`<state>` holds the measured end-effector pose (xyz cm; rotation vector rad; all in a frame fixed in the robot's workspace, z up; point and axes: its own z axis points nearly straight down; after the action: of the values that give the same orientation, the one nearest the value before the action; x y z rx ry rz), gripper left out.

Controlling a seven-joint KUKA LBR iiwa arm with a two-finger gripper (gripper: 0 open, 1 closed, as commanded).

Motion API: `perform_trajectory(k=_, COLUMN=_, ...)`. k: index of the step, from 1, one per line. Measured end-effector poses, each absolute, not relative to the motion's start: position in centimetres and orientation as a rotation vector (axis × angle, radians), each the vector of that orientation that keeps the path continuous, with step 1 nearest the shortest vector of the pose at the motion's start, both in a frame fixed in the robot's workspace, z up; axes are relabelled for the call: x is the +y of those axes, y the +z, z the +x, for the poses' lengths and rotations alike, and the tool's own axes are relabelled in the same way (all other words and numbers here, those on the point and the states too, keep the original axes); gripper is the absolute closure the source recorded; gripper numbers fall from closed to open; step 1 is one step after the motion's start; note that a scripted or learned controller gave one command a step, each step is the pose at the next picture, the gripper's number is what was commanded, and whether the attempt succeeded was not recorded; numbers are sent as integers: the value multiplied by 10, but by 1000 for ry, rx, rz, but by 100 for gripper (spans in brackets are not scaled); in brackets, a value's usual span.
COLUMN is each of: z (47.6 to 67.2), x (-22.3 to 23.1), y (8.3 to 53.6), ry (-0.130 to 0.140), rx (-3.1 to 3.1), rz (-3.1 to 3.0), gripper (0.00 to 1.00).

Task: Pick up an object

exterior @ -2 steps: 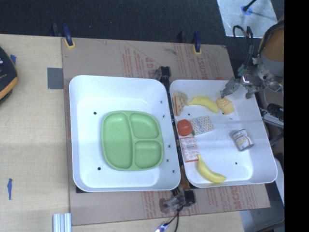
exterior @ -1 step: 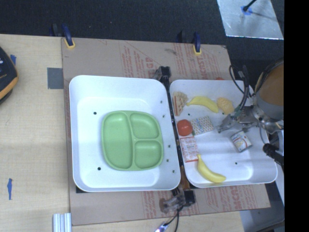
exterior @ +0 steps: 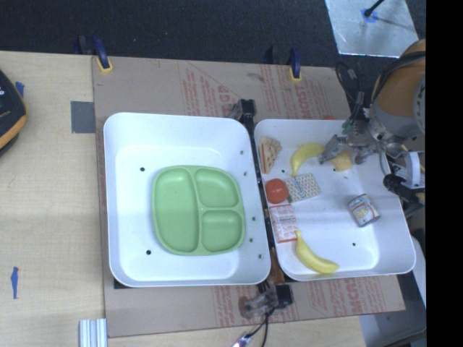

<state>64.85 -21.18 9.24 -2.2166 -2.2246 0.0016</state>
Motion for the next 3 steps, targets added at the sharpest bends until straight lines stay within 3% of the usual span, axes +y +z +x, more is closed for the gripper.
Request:
perform_trajectory(k=1, z=648, x=-212, y=103, ry=5, rx=-2228, rz=-2211, gripper=100)
perform_trajectory(k=2, z=590, x=-190, y=200, ry=3, rx=-2223, rz=-2218, gripper=100)
perform_trajectory(k=3, z=635, x=-141, y=237, ry=2, rx=-2225, rz=-2216, gripper=100)
